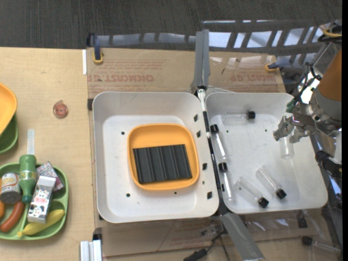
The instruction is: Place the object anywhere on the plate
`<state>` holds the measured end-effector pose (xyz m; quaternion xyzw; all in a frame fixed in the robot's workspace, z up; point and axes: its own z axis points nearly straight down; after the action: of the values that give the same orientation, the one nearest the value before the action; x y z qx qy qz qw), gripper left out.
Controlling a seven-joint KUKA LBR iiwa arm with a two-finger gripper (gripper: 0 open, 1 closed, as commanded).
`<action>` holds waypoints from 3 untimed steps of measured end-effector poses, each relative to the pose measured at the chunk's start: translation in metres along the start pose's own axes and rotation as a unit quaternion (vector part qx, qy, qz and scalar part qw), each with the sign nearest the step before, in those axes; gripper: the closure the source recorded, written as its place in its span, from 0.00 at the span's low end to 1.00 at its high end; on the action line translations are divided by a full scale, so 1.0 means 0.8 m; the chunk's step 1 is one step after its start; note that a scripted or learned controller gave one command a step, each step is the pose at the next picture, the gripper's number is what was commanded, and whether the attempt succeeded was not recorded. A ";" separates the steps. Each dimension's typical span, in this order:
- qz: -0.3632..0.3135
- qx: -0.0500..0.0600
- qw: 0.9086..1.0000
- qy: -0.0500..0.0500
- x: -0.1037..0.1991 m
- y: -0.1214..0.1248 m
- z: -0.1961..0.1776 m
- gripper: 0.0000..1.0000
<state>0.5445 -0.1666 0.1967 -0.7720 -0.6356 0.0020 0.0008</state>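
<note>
Hovering: fingers (286, 136), spread unclear | clear plastic tubes (270, 181) | orange ribbed plate (163, 162)

Glossy orange plastic plate (163, 137), clear glassy tubes (270, 182), matt cardboard underlay (141, 72)

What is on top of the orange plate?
A dark ribbed block lies flat on the orange plate, inside the left bin. It covers the plate's middle, so whatever is underneath it can't be seen.
</note>
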 end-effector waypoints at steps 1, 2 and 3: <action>-0.087 -0.001 0.996 0.000 0.041 0.137 -0.014 1.00; -0.183 -0.003 0.983 -0.001 -0.019 0.149 -0.063 1.00; -0.269 -0.003 0.963 -0.001 -0.041 0.154 -0.095 1.00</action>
<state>0.6594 -0.2221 0.2722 -0.5726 -0.8198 0.0006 -0.0013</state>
